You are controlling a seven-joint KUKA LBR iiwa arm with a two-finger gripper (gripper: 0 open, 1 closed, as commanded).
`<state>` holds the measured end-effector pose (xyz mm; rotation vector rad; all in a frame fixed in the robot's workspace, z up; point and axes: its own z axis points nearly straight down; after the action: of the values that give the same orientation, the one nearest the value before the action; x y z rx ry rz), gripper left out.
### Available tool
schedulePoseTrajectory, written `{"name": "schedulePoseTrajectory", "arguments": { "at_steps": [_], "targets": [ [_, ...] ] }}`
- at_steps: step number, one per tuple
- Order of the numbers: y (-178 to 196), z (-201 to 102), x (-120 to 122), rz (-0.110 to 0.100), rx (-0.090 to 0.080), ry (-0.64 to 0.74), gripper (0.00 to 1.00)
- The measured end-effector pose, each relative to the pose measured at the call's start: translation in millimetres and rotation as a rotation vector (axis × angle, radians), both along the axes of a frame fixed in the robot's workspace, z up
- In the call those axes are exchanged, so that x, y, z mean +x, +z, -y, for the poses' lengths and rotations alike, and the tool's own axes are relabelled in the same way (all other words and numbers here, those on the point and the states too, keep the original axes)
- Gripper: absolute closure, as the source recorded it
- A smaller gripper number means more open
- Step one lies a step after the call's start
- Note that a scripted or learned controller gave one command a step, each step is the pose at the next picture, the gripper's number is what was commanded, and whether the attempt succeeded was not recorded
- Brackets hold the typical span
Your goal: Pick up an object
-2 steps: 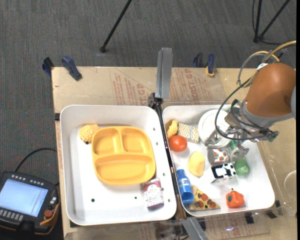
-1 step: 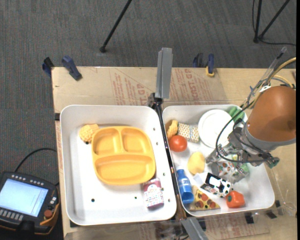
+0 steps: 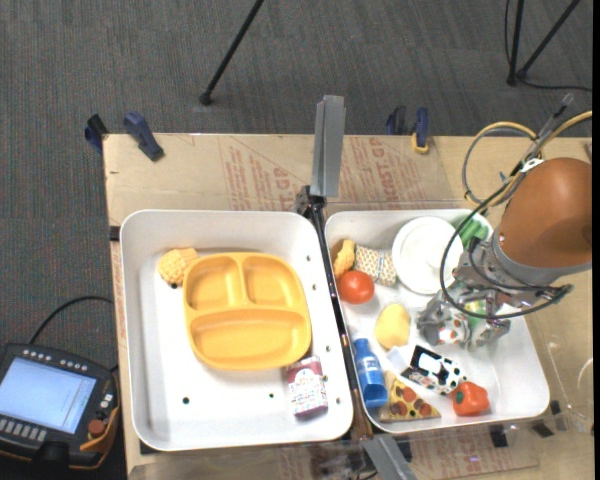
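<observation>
While the arm (image 3: pixel 545 218) reaches in from the right, its gripper (image 3: pixel 463 323) hangs low over the right bin (image 3: pixel 535 368), fingers spread and holding nothing. Beside them lie a yellow lemon (image 3: pixel 392 325), a black-and-white cow toy (image 3: pixel 435 370) and an orange pepper (image 3: pixel 470 398) (a red tomato (image 3: pixel 356 286) sits further left). The left bin (image 3: pixel 150 368) bears a yellow divided plate (image 3: pixel 247 310).

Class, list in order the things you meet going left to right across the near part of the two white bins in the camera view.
Small pink carton → blue bottle → pizza slice toy → black-and-white cow-patterned box → orange-red pepper toy.
</observation>
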<state>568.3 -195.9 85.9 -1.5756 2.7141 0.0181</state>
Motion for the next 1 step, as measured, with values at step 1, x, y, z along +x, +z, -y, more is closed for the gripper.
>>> {"name": "schedulePoseTrajectory", "arguments": {
  "at_steps": [1],
  "targets": [
    [11.5, 1.3, 2.0, 0.005, -0.002, -0.006, 1.00]
  ]
}}
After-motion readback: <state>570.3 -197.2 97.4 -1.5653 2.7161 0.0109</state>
